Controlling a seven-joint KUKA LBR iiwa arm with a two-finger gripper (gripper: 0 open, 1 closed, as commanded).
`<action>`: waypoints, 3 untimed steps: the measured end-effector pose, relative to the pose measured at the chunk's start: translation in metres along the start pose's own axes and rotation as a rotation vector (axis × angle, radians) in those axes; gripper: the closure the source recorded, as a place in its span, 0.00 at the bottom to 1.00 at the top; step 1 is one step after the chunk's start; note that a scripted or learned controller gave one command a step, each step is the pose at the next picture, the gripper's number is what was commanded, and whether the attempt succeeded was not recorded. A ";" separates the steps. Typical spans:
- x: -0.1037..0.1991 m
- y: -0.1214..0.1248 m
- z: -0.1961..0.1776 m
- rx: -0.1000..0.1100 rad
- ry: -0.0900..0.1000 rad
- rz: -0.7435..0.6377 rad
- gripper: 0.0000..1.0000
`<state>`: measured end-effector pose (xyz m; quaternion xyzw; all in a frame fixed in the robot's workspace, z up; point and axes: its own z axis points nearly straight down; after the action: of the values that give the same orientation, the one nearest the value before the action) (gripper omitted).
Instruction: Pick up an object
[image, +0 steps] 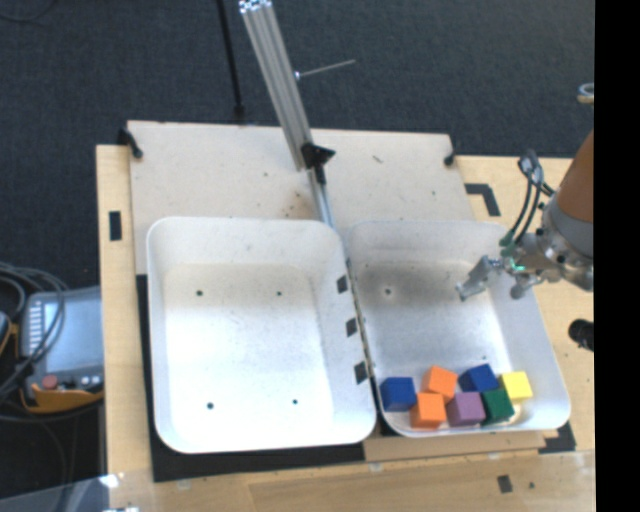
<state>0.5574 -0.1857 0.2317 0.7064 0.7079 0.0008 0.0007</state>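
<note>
Blocks: a cluster of small cubes lies at the near end of the right bin (520, 330), touching or just beside one another.
Colours: blue block (398, 392), two orange blocks (441, 380) (429, 408), purple block (466, 407), dark blue block (479, 377), green block (498, 404), yellow block (516, 385).
Gripper (494, 279): positioned over the right bin's far right part, well apart from the cluster.
Fingers: spread apart, nothing between them; one finger (474, 280) points toward the bin floor.
Arm: enters from the right, orange band (580, 190) above the wrist.
Left bin (160, 250): beside the right bin, rims touching.
Bench (230, 160): light board under both bins.
</note>
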 end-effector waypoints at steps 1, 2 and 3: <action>-0.008 0.001 0.060 0.007 -0.002 0.003 0.00; -0.017 -0.001 0.104 0.006 -0.002 0.004 0.00; -0.019 0.000 0.134 -0.001 -0.004 0.005 0.00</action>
<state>0.5574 -0.2043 0.0977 0.7083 0.7059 -0.0004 0.0024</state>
